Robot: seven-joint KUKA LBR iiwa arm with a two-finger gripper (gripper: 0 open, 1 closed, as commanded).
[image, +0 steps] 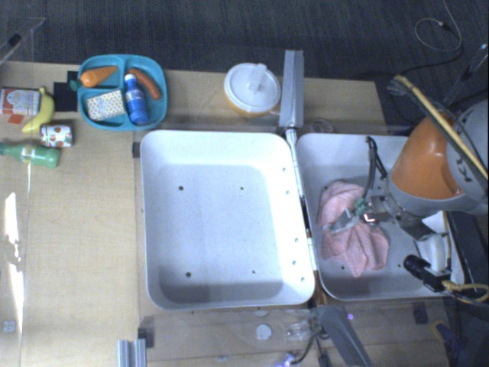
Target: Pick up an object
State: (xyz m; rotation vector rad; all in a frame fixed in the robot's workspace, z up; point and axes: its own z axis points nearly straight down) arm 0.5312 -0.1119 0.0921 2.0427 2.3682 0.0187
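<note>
Orange-banded arm, reaching in from the right, hides part of the right bin, where its gripper sits low on a crumpled pink cloth, its state too blurred to tell.

Wooden bench bears two white bins, blue tray

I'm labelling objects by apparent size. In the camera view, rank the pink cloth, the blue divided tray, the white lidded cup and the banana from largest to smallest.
1. blue divided tray, about the same as pink cloth; too close to rank
2. white lidded cup
3. banana
</note>
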